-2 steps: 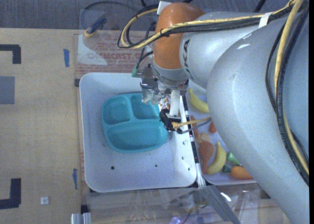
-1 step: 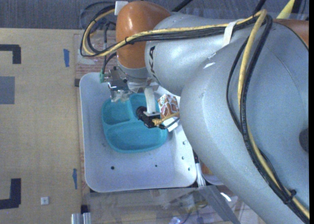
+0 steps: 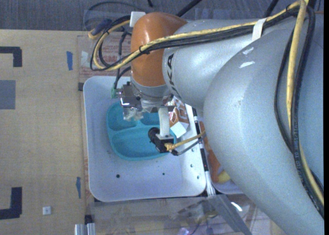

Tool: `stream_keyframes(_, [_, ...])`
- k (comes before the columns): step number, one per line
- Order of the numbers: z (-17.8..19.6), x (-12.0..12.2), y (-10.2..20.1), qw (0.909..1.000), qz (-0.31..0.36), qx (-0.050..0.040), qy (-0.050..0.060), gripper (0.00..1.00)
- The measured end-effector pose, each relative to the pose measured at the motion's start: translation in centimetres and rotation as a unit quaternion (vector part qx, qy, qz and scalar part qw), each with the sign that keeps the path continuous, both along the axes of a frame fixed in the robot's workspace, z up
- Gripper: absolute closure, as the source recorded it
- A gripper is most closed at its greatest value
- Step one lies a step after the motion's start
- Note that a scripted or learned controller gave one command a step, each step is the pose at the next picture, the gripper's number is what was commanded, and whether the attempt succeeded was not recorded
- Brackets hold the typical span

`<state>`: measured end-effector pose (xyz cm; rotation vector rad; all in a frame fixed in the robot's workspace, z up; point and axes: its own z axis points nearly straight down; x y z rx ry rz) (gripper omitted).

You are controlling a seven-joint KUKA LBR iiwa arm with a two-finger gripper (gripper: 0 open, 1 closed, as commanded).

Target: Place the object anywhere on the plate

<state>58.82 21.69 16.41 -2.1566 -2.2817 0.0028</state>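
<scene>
The arm's hand (image 3: 134, 109) hangs over the teal divided plastic plate (image 3: 131, 139); its state cannot be told, and the object's handling cannot be judged.

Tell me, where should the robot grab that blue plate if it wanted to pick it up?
Best by the rim of the blue plate on its left edge, coming from above. The plate lies flat in the white bin, so only its raised rim offers a hold, and that side is free of the arm.
</scene>
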Motion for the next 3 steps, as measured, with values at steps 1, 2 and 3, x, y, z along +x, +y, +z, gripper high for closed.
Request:
stream_keyframes(1, [-2.2, -1.0, 0.4, 0.9993, 0.038, 0.0000, 0.000, 1.00])
stream_keyframes(2, [4.2, -6.2, 0.4, 0.9989, -0.046, -0.0002, 0.000, 1.00])
stream_keyframes(3, [5.2, -6.1, 0.4, 0.9989, -0.046, 0.0000, 0.000, 1.00])
